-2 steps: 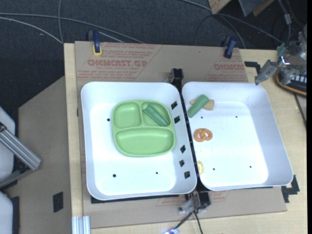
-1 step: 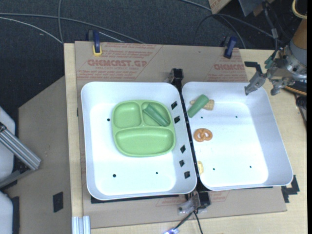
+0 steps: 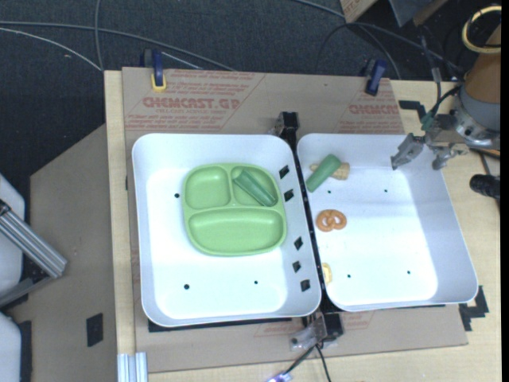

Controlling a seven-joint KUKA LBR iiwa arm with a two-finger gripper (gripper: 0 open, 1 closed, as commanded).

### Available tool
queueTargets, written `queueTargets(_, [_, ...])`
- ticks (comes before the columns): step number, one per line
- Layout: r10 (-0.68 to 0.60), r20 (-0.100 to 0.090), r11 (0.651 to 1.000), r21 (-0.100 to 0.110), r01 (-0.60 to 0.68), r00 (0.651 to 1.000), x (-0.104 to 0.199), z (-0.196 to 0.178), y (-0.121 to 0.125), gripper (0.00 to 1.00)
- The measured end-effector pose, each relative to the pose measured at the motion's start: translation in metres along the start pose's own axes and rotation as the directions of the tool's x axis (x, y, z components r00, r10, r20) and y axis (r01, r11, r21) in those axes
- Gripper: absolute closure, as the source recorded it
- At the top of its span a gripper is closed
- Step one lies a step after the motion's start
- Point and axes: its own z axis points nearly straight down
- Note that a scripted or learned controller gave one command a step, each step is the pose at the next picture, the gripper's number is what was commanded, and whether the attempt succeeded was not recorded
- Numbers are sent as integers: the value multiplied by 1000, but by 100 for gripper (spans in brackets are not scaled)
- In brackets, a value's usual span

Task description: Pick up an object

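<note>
Right bin (image 3: 429,237) floor mostly bare; pincer (image 3: 420,154) spread at far rim.

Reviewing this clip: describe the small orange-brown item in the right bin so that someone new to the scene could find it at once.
Start at the right bin, the white one nearer the arm. Near its left wall, below the green piece with the tan end lying at the top, sits the pretzel. It is a small orange-brown twisted loop with holes through it, unlike the straight green piece above and the tiny yellow bit lower down by the wall.

You're looking at a robotics lab: a brown board (image 3: 199,98) clamped down with blue clamps (image 3: 158,68), two white bins (image 3: 151,213), loose cables (image 3: 119,22) across dark carpet (image 3: 56,94).
</note>
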Motion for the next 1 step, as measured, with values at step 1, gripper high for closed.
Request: queueTargets(1, [-1,-1,1000,1,1,1000,11,50,0,0])
